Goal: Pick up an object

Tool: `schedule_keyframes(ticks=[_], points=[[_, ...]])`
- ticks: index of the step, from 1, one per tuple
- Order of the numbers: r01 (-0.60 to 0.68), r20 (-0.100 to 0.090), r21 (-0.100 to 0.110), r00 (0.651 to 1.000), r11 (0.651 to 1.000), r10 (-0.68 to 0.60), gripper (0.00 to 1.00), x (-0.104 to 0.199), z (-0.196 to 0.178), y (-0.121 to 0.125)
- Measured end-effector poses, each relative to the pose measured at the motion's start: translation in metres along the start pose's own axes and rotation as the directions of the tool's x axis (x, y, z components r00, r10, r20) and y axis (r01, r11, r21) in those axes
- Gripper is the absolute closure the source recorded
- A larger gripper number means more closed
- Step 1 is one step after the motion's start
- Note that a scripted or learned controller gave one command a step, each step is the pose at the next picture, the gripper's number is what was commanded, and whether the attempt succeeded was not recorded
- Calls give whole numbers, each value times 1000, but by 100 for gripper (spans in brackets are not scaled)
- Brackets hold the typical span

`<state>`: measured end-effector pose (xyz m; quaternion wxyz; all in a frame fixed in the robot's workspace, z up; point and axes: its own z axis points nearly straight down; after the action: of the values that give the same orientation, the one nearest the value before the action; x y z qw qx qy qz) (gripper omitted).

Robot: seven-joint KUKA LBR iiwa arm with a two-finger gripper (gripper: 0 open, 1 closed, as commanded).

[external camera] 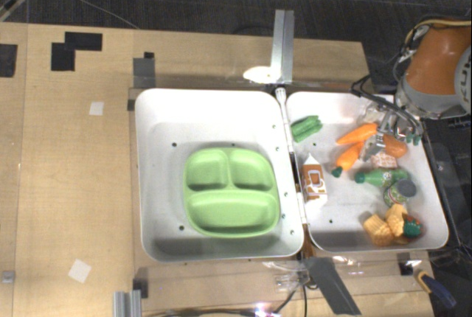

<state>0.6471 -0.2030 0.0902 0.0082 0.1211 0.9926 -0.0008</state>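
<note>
- Gripper [382, 140] sits low in the right bin [324, 223], over the cluster of orange toys; finger spread is lost in the clutter, so I cannot tell how wide it is or whether anything is between the tips; I claim no grasp
- Step in hand, as I judge it: closing in on one piece in the upper right of that bin; the nearest candidates are the two orange carrots [355, 135] and a paler orange piece [396, 147] just beside the tips
- To do it well I would commit to a single piece; the carrots lie touching or nearly so, and a wide closure could catch both or push one aside
- I would take the upper carrot across its narrow width, not along its length; then lift straight up before any sideways travel
- Risk I judge: the green bottle [380, 177] and dark round can [402, 190] lie near below, so a sloppy descent nudges them
- Carrot look: elongated, tapered, bright orange, smooth, lying flat at a slant on the white floor; the lower one has a small green tip
- Also in that bin: green pepper-like piece [305, 127], small carton [313, 181], yellow and red bits [391, 225]
- Left bin [158, 161] holds a green divided tray [231, 192]; well apart from the work
</note>
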Motion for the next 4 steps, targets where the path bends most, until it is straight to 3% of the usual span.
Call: schedule_keyframes(ticks=[1, 2, 3, 4], points=[[96, -5, -3, 995, 995, -96, 0, 52, 1, 49], [148, -1, -3, 989, 989, -148, 0, 124, -3, 76], [196, -1, -2, 981, 981, -196, 0, 65, 0, 101], [145, -1, -3, 989, 989, -145, 0, 102, -2, 88]])
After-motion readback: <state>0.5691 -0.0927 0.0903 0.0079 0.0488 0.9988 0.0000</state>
